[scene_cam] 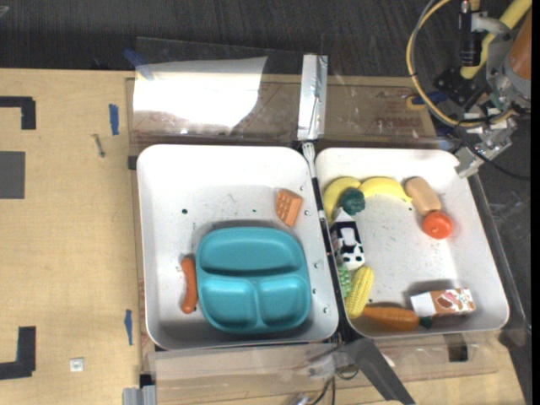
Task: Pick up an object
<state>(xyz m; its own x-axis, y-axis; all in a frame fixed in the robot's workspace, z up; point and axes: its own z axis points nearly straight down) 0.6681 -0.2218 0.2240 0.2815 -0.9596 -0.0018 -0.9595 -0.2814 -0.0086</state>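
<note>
Can't tell if the jaws [481,154] are open or closed up at the right bin's [485,226] far right corner, but the orange-capped peg thing [429,209] lies nearest, down-left, long axis slanting far-left to near-right.

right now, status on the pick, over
Pincer up at right bin's far corner, holding nothing seen. Banana, carrot, carton untouched. Path clear.
</note>
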